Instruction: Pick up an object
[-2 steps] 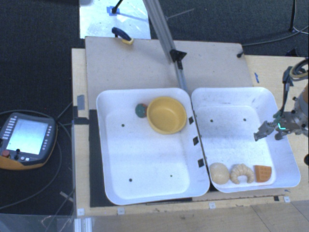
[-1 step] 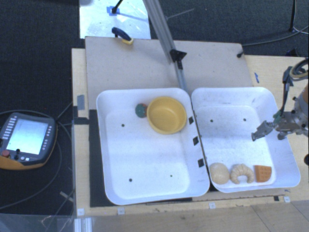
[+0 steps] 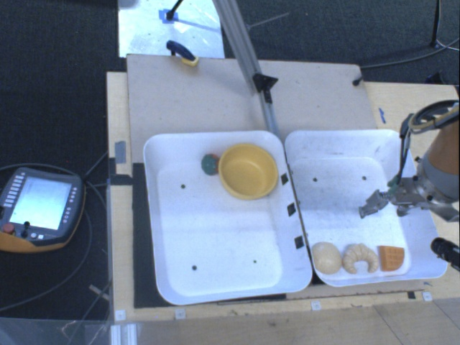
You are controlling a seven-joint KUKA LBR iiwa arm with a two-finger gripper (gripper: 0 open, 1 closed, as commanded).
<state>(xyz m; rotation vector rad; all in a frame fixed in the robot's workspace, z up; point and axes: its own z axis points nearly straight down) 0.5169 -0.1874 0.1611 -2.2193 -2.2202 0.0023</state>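
Croissant (image 3: 361, 258) lies crosswise, ends pointing toward the bin's near rim; pincer (image 3: 375, 205) open above.

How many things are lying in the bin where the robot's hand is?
3, in a row along the right bin's near edge: a cream egg-shaped piece on the left, a croissant in the middle, an orange block on the right. The arm might hide more.

Robotics lab: teach pendant (image 3: 37, 208) on dark carpet, bench (image 3: 215, 92), white bins (image 3: 215, 264).
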